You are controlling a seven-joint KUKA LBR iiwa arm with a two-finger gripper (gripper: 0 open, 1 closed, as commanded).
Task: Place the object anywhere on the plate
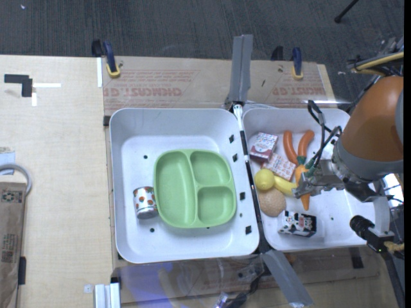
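Right of the plate (pixel 192 172), in the neighbouring bin (pixel 334 233), the yellow fruit (pixel 270 181) lies just beside my gripper (pixel 302 188). Whether I grasp it I cannot tell. The plate bears nothing yet, so the carry remains. One plate, two bins, one can (pixel 145 202) touching the plate's left.

A pale green three-compartment plastic plate (pixel 194 188) sits in the white left bin (pixel 122 172). Beside it lies a small white can with red spots (pixel 145 202). The white right bin (pixel 334 233) holds a yellow lemon-shaped toy (pixel 264 179), two orange carrot-like sticks (pixel 297 146), a tan round cookie (pixel 272 202), a red-and-white packet (pixel 262 145) and a black-and-white patterned box (pixel 297 222).
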